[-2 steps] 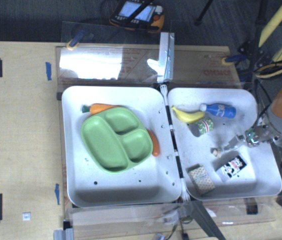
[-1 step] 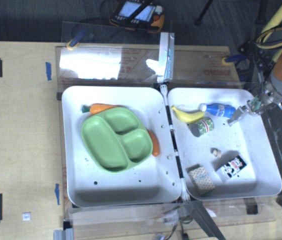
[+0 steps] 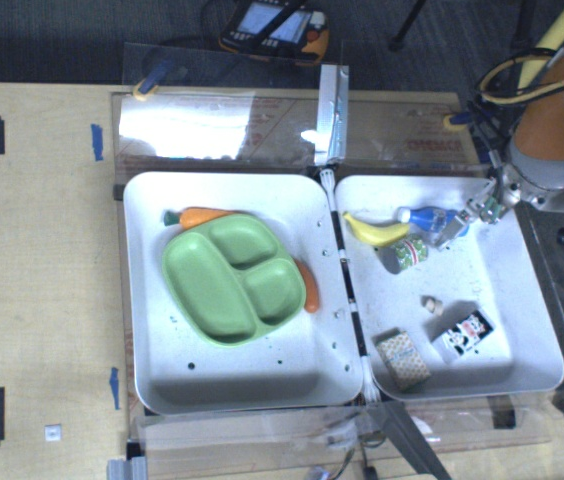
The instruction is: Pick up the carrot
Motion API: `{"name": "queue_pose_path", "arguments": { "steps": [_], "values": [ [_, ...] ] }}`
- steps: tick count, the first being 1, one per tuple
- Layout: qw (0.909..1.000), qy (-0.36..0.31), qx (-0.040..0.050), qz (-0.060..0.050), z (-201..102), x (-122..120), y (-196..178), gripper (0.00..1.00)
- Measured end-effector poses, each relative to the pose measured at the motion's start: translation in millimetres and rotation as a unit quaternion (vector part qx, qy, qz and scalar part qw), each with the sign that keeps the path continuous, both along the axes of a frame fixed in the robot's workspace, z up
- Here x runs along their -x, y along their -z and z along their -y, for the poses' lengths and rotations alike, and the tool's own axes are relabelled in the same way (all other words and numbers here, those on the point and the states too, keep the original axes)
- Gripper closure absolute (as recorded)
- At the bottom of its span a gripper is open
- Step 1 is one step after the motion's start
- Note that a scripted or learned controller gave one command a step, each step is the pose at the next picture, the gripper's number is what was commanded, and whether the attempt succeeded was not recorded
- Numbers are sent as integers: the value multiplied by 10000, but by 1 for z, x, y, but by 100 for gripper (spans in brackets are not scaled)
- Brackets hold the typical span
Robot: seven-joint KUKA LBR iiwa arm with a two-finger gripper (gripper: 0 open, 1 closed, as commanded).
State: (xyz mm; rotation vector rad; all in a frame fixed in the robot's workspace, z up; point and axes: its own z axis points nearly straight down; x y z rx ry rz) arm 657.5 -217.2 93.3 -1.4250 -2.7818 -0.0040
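The carrot (image 3: 205, 216), orange with a dark green top, lies in the left bin (image 3: 152, 348) against the far left rim of a green divided plate (image 3: 234, 278), which partly covers it. My gripper (image 3: 484, 209) hangs over the far right corner of the right bin (image 3: 522, 358), well to the right of the carrot and apart from it. It is small in the view, close to a blue bottle (image 3: 424, 217).
An orange piece (image 3: 309, 286) pokes out at the plate's right edge. The right bin holds a banana (image 3: 375, 231), a can (image 3: 407, 254), a black-and-white carton (image 3: 465, 333), a speckled block (image 3: 403, 356) and a small scrap (image 3: 430, 304).
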Motion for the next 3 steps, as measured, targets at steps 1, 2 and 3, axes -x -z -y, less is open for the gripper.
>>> {"name": "queue_pose_path", "arguments": {
  "steps": [1,2,3],
  "values": [
    [9999,-80,33,71,2,25,8,0],
    [9983,588,27,-38,-14,-4,7,0],
    [9996,-260,54,86,6,-10,-81,0]
  ]
}}
